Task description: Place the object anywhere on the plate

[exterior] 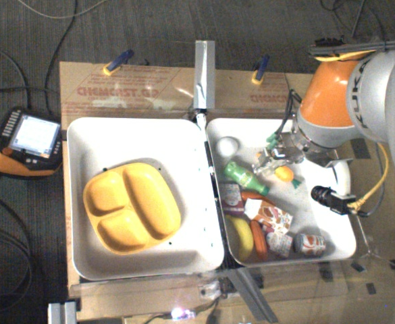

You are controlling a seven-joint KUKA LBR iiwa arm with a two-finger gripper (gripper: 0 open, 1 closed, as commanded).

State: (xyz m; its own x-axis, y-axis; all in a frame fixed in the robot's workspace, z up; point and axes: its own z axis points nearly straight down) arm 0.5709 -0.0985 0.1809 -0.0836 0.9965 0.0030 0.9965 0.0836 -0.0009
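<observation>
Floor (116, 25): dark grey carpet, loose cables.
Desk (136, 93): brown board, two blue-yellow clamps (118, 62).
Left: orange-edged pendant (25, 142).

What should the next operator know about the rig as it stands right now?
Gripper: low in the right bin, over the toy food; finger state unclear, nothing visibly held.
Small orange fruit lies just beside it, green bottle to its left, banana near the front.
Yellow plate sits in the left bin, nothing on it.
Done: none. Left: pick an object, carry it across, set it on the plate.
</observation>
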